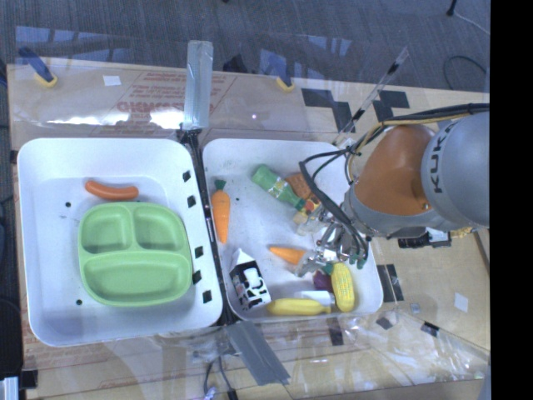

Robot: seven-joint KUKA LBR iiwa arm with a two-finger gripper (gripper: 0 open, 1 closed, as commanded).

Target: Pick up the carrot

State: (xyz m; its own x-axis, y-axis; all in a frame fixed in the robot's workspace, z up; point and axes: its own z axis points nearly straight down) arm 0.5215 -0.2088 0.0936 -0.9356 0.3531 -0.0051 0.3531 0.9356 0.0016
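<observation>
The carrot [221,213] lies lengthwise against the left wall of the right bin [250,150], its long axis running nearly straight up and down the view, green top at the far end and orange taper pointing toward the camera. It sits well to the left of the gripper [321,255], untouched, with a small orange wedge [287,255] between them. The gripper hangs low over the bin's near right part, just beside a corn cob [342,285]; whether its jaws are apart or together cannot be told. A green bottle [277,186] lies beyond the gripper.
</observation>
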